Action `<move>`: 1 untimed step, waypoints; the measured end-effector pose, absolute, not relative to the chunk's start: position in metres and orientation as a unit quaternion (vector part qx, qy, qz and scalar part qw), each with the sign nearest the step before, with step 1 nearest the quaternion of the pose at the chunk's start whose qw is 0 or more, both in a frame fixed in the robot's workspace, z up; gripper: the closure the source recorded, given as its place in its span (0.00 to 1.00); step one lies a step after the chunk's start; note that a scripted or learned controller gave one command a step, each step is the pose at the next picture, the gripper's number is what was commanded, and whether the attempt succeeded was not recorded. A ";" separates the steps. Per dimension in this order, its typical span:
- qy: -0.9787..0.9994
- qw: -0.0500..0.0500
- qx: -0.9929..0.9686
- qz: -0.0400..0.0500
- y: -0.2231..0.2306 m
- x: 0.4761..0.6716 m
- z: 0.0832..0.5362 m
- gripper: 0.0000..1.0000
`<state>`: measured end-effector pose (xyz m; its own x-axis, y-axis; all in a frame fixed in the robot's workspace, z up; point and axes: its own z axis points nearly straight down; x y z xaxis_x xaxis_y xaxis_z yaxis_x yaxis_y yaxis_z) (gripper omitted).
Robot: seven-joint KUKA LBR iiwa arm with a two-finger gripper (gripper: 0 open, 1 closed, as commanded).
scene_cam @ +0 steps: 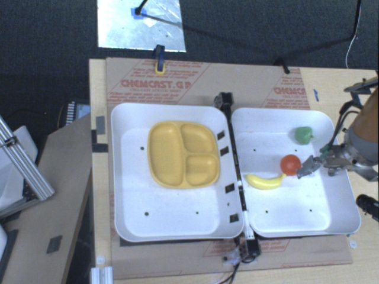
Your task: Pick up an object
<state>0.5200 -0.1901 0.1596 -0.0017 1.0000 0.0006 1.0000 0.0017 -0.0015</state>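
In the right bin [284, 220] lie a red tomato-like ball [289, 164], a yellow banana [264, 181] just left and below it, and a green pepper-like piece [304, 135] toward the far right corner. My gripper [310, 167] comes in from the right at bin height, its dark fingers just to the right of the red ball, close to it or touching it. Nothing shows between the fingers. The left bin [133, 218] holds a yellow divided plate [182, 154].
A black divider with clips [233, 164] runs between the two bins. The bins rest on a cardboard sheet [201, 78] on the bench. A shiny metal sheet [141, 16] lies at the back. The arm's body [362, 141] stands over the right bin's right rim.
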 end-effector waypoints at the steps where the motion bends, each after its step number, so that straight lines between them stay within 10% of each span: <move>1: -0.707 0.001 -0.707 0.000 -0.186 0.523 0.117 0.00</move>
